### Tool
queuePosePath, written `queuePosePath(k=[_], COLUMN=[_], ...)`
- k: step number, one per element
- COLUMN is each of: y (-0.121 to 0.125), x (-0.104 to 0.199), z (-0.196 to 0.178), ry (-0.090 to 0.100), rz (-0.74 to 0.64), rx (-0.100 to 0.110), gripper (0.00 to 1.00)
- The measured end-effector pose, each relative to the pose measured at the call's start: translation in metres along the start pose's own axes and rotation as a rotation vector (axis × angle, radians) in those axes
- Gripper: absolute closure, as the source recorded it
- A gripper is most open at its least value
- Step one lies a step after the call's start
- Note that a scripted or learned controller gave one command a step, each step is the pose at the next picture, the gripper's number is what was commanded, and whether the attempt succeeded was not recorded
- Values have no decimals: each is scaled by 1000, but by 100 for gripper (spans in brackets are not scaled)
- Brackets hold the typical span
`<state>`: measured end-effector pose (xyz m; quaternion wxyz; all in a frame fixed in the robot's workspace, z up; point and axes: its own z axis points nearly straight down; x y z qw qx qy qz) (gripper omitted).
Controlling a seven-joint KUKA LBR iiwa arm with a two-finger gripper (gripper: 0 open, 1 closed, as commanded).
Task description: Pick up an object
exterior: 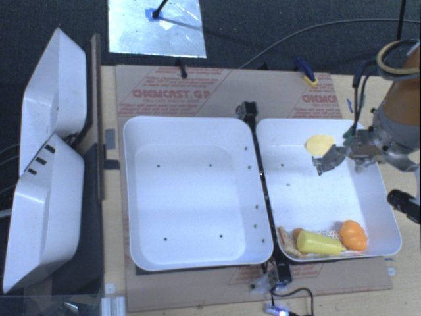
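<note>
Objects for the pick sit in the right bin [375, 196]: a pale yellow disc-like item [320, 144] near the far wall, w/ its right edge hidden behind the end effector [342, 157], plus a cluster at the near wall — yellow cylinder-ish piece [318, 243], orange round item [354, 236], and a brown bit [298, 234] partly covered by the yellow one; something pale w/ red specks under them, too small to ID. End effector hangs over the right bin just beside the disc; can't tell its opening, nothing seen in it. Arm [401, 110] cut off at right. Board [197, 94] on the table reads "CHEMCAST GP" in red. Left bin [191, 193] alongside.
</note>
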<state>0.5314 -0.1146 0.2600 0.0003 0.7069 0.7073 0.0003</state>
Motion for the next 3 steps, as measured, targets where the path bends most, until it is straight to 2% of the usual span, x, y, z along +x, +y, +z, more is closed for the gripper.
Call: queuePosePath(k=[1, 2, 3], y=[62, 10, -2], x=[43, -14, -68], z=[-34, 12, 50], ry=[0, 0, 0], rz=[-75, 5, 5], rx=[-4, 4, 3], gripper=[0, 0, 0])
